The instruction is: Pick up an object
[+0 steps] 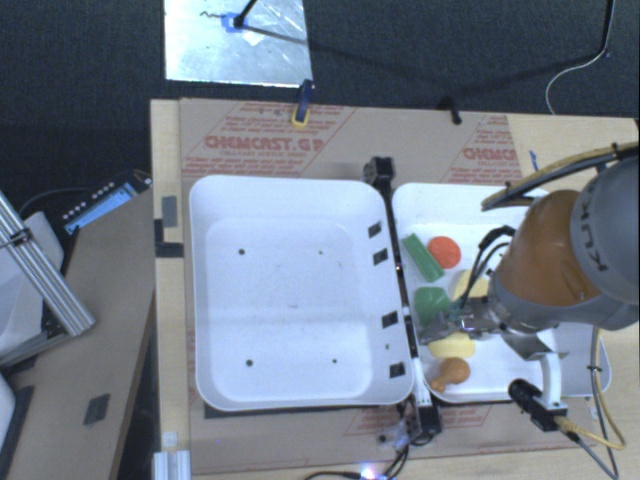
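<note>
Down low, gripper (447,323) over green block (431,301), green bar (422,256) lying diagonally

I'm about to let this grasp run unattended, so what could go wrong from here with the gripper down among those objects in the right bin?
1. The gripper sits low among packed items: the green block, yellow piece and brown piece lie close together, so it may nudge or catch more than one.
2. It works near the right bin's left wall, which may block a finger.
3. The arm hides part of the bin from the camera, so a miss could go unnoticed.
</note>
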Robot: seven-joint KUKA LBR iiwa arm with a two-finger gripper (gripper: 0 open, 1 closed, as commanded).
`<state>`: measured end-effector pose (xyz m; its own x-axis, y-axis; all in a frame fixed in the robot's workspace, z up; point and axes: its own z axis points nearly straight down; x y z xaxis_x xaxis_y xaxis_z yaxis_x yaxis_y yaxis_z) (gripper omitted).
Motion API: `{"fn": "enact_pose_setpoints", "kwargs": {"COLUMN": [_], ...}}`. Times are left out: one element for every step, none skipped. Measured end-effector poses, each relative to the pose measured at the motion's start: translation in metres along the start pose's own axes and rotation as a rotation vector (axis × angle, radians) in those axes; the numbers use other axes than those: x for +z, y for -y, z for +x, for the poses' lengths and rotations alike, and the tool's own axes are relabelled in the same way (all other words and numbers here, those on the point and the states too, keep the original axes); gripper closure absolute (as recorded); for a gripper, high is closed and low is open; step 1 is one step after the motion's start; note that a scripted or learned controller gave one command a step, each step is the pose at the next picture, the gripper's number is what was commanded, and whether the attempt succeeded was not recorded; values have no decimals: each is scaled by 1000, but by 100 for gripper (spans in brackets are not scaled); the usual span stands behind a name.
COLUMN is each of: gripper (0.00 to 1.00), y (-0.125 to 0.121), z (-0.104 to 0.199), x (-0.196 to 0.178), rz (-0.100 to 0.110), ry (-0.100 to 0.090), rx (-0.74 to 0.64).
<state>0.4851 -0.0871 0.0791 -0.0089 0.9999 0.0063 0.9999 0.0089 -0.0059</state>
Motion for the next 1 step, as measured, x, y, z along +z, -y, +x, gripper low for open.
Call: {"fn": "enact_pose_setpoints", "kwargs": {"gripper": [100], "y": [-5], "z": [-5], "x": [-19], "rz": [-16], "ry": [6], "rx": [6]}}
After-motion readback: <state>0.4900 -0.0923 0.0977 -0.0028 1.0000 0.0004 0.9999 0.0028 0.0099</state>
